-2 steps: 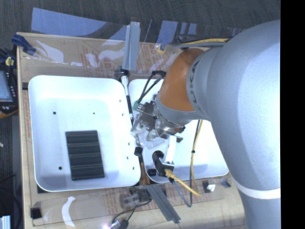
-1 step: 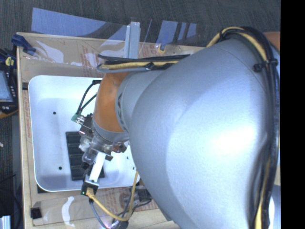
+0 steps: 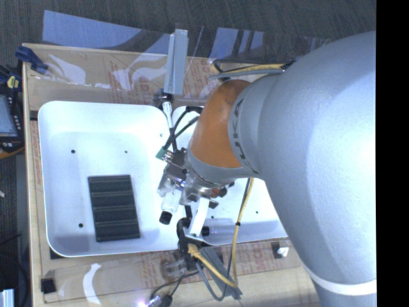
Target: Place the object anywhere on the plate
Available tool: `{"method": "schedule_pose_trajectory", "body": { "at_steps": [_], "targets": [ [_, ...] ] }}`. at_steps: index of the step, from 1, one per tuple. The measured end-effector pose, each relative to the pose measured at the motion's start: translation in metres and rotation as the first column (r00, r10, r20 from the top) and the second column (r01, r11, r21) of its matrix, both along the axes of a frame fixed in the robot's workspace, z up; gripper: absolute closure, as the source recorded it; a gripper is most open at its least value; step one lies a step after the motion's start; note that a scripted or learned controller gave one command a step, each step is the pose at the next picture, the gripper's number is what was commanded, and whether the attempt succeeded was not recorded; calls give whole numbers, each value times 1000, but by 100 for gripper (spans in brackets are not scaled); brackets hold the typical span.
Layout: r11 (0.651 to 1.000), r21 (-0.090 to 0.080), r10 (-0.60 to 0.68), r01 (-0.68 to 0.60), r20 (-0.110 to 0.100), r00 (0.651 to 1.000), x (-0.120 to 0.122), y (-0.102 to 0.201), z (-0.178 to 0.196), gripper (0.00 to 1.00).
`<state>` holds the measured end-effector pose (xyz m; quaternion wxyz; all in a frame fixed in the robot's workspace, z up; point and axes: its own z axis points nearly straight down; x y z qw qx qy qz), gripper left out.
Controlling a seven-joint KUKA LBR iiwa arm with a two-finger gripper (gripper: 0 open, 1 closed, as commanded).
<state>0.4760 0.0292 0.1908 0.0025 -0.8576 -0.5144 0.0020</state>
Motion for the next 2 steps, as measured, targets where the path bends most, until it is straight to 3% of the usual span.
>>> {"method": "schedule_pose_trajectory", "body": {
  "at_steps": [1,2],
  "targets": [
    [996,0,88,-88,0,996,105,17,-1,100],
    [1000,0,18,-18,-1,1000,15,77,-92,100]
  ]
}}
